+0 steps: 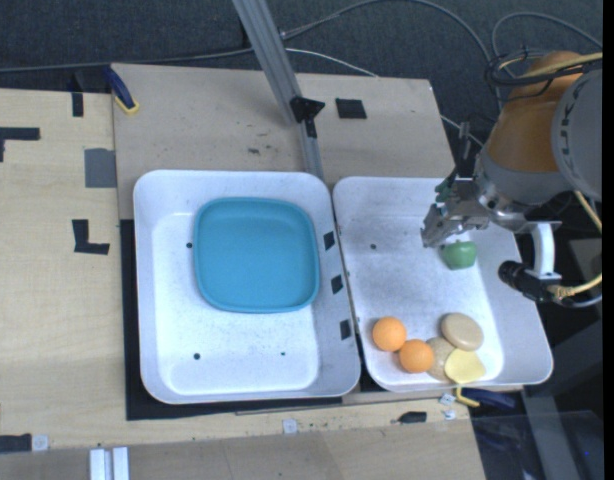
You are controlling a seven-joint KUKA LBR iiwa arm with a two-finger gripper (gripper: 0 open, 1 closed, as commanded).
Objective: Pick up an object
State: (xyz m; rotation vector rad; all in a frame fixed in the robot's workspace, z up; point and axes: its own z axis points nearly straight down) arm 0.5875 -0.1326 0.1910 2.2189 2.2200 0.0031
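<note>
A: Nearest, by the front wall of the right bin (pixel 512 298), spotted a yellow piece (pixel 467 369), pressed up against a tan piece (pixel 461 330), with one orange ball (pixel 417 356) touching that cluster and a second orange ball (pixel 389 334) just beside it.

B: And found the gripper (pixel 447 228) where?

A: Over the far half of that same bin, right at a green object (pixel 460 256). Could not tell whether open or shut; hidden under the wrist from that angle.

B: Counted the green object as held?

A: Did not. Showed just at the gripper's tip, on the side toward the front, well apart from the cluster. Saw nothing to prove it clamped.

B: Judged what could go wrong?

A: Several things. Looked small and rounded, so likely to roll or squirt aside under an off-centre close. Seemed offset from the gripper, not squarely beneath, so risked a close on air or a mere nudge. Feared, too, a weak pinch on a curved side: enough to lift a little, then drop back into the bin.

B: Worried about the left bin (pixel 152 298)?

A: Hardly. Held only a blue plate (pixel 257 254), well apart from the gripper.
</note>
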